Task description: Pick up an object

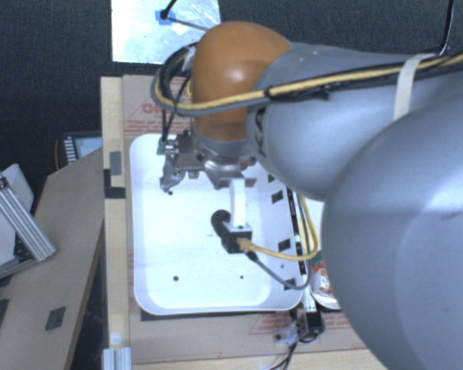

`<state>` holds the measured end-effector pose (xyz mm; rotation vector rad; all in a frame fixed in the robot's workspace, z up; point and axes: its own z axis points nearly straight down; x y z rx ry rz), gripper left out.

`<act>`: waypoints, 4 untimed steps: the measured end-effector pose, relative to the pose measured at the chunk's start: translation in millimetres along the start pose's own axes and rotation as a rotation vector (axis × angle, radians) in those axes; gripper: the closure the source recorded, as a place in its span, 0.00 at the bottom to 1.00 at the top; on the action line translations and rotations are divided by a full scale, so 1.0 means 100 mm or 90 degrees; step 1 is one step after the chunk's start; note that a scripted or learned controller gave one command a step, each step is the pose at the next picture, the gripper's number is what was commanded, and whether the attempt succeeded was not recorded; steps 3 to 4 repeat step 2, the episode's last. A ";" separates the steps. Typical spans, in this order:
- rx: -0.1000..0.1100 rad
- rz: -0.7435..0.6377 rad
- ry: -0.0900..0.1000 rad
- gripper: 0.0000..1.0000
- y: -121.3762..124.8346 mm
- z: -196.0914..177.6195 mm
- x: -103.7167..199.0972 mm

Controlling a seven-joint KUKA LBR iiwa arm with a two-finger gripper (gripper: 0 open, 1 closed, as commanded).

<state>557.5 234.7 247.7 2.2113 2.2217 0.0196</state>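
My gripper (170,182) hangs over the far left part of the left white bin (162,284), under the orange band (231,60) of the arm. Its metal body sits low, close to the bin floor near the far rim. I see nothing held at its tip. A white bracket with a black fitting (230,233) and a yellow cable hangs from the wrist over the bin's middle. At the near right, a small object with orange and green print (322,280) peeks out from under the arm, in the right bin.
The grey arm (386,176) covers nearly all of the right bin. Two tiny dark specks (175,277) lie on the left bin's near floor. A cardboard sheet (139,106) lies under the bins; an aluminium rail (15,214) leans at far left.
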 end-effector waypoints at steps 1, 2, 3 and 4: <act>0.008 0.000 -0.002 0.00 -0.04 0.06 0.00; 0.007 -0.003 -0.002 1.00 -0.04 -0.05 0.00; 0.007 -0.003 -0.002 1.00 -0.04 -0.05 0.00; 0.007 -0.003 -0.002 1.00 -0.04 -0.05 0.00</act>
